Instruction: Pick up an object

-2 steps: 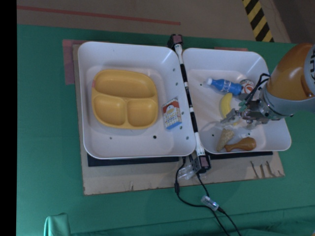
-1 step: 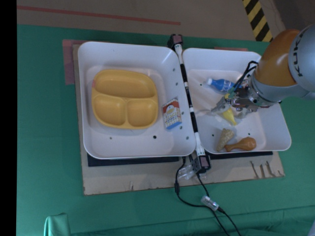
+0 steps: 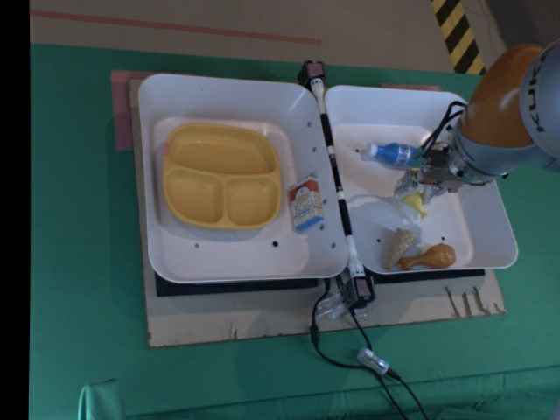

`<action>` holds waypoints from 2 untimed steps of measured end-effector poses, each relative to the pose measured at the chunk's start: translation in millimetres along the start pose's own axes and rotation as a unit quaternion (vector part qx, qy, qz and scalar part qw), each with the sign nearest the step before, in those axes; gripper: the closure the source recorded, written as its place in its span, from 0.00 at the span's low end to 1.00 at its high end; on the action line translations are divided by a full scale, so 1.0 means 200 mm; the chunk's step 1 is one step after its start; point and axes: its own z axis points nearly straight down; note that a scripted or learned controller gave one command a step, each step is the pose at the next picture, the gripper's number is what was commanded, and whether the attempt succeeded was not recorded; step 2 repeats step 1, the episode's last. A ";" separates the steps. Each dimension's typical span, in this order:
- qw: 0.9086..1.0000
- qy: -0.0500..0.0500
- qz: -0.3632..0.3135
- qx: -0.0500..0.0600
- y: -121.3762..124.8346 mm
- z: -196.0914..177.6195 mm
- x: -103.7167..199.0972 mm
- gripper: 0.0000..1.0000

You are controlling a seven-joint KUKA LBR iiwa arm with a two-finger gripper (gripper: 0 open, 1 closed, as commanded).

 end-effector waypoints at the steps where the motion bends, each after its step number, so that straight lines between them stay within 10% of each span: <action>1: 1.000 0.006 -0.005 0.012 0.25 -0.67 0.29 1.00; 2: 1.000 0.006 -0.005 0.012 0.25 -0.67 0.29 1.00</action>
